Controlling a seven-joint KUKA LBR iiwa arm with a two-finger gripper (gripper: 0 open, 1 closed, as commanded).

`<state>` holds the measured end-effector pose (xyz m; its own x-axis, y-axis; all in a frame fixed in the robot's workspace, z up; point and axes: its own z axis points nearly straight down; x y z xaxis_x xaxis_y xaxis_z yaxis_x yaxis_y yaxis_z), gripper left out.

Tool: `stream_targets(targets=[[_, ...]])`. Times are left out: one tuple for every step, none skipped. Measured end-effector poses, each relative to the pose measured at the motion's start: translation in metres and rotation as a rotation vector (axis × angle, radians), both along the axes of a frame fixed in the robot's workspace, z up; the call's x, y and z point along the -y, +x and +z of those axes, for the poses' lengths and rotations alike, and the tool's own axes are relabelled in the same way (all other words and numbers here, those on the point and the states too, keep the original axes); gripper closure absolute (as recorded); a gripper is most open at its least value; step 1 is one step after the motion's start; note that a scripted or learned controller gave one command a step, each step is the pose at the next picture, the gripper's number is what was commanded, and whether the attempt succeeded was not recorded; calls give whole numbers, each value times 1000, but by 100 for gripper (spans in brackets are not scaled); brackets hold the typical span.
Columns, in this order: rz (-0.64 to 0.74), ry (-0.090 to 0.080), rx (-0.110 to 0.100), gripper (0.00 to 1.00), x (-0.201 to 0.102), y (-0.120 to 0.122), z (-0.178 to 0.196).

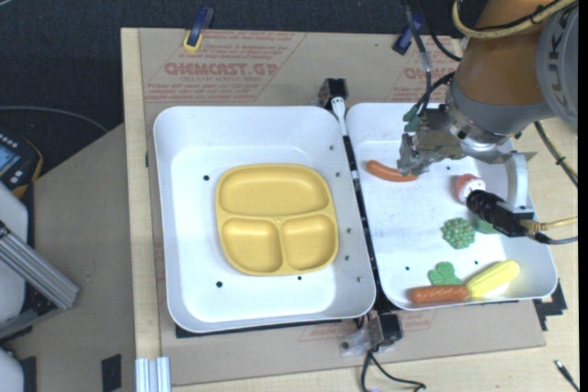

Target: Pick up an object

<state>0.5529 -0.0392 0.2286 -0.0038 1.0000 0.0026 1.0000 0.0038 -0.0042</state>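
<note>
Right, my fingers (411, 159) are down at the orange carrot (390, 171) in the right bin (386, 119), touching its right end; spread or pinching, I can't tell. Best to centre over it and squeeze across before lifting.

My two-finger gripper (413, 153) hangs low over the right white bin (386, 239), just beside an orange carrot-shaped toy (390, 171). Near me lie a red-and-white piece (465, 185) and a green broccoli toy (458, 232). Along the front wall crowd a green leafy toy (444, 274), a yellow corn cob (493, 278) and a brown sausage (438, 294). The bin's left middle floor is bare. In the left white bin (179, 197), a yellow three-compartment plate (275, 218) takes the centre, with bare floor around it.
</note>
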Motion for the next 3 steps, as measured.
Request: stream_targets(targets=[[1, 0, -1, 100, -46, -23, -12], [1, 1, -1, 100, -92, -54, -9], [-2, -2, 7, 100, -98, -48, 7]])
